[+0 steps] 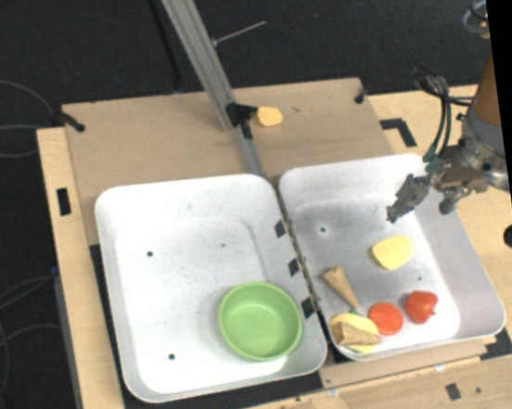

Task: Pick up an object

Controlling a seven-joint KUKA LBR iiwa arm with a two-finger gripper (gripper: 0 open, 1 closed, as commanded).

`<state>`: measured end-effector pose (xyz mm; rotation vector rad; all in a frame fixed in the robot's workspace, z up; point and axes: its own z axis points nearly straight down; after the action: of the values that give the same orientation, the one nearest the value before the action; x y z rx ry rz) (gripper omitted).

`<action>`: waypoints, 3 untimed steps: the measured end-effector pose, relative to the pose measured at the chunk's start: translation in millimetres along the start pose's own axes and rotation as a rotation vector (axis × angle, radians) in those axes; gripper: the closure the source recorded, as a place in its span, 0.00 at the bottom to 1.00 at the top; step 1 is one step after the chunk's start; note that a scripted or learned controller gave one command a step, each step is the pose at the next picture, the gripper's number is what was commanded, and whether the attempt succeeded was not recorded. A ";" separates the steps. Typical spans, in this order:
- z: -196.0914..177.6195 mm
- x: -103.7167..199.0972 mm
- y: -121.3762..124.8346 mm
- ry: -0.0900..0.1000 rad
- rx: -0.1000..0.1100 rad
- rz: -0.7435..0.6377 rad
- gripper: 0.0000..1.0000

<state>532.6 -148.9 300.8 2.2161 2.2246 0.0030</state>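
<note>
Nearest me, along the front of the right bin (445, 221), sits a row of food: a yellow-and-tan piece (355, 331) in the front left corner, then a tomato (386, 318), then a red pepper (421, 305) just beside it. A little further back a cone (339, 284) lies tilted near the divider between the bins. Beyond it, toward the middle of the bin, is a lemon (392, 252), apart from the rest.

In the left bin (159, 249) a green bowl (260, 320) rests upright near the front right corner.

The hand (424, 198) hangs over the right bin's back right part, above and just behind the lemon, reaching in from the right. Its two fingers are spread apart, one dark finger (405, 199) pointing down-left toward the bin floor, the other (447, 203) nearer the rim. Nothing sits between them, and I cannot tell whether the tip touches the bin.

Farthest off, on the counter (164, 145) behind the bins, a small yellow piece (270, 116) lies beside a slanting metal post (204, 61).
</note>
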 end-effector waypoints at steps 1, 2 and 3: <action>-0.1 -0.1 0.0 0.000 0.000 0.001 0.00; 46.5 -5.8 -7.7 -0.002 0.005 0.005 0.00; 103.1 -14.2 -15.3 -0.001 0.007 0.005 0.00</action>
<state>517.6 -163.1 197.7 2.2246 2.2217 -0.0066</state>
